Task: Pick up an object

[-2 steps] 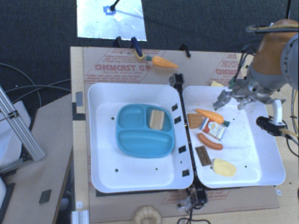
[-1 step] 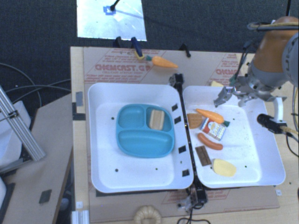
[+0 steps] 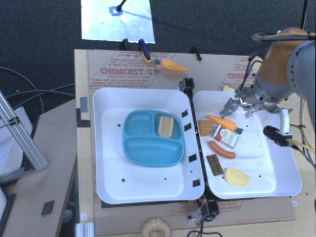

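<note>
My gripper hangs over the far part of the right bin, fingers spread and nothing between them. Just below it lies an orange carrot, and a small printed carton sits against the carrot. Nearer the front are a red sausage, a brown bar and a pale yellow piece. A tan waffle-like piece rests at the bin's left wall.
The left bin holds a blue divided plate with a tan slice in its upper right compartment. A second carrot lies on the board behind the bins. A small yellow thing sits behind the right bin.
</note>
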Robot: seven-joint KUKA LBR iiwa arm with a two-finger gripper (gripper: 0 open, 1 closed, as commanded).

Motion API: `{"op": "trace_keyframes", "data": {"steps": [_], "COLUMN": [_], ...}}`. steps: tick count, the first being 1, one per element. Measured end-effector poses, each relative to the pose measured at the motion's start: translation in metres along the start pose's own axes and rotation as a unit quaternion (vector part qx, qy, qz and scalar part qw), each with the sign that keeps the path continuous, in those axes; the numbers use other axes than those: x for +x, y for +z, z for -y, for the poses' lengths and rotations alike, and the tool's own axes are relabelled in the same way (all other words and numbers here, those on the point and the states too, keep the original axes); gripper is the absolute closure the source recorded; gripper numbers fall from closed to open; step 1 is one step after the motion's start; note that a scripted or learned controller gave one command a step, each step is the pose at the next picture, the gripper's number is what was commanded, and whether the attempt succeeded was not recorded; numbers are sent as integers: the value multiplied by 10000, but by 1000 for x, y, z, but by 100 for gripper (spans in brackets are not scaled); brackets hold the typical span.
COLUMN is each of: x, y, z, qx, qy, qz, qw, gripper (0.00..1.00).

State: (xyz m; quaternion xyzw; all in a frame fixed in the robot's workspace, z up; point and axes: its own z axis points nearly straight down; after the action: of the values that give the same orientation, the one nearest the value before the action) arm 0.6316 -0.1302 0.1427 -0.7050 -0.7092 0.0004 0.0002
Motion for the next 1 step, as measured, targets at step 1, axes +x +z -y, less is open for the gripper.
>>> {"op": "trace_keyframes", "data": {"steps": [1], "x": [1], "y": [52], "z": [0], "qx": [11], "qy": [11], "qz": [-3], "qw": [10000], "gripper": [0]}}
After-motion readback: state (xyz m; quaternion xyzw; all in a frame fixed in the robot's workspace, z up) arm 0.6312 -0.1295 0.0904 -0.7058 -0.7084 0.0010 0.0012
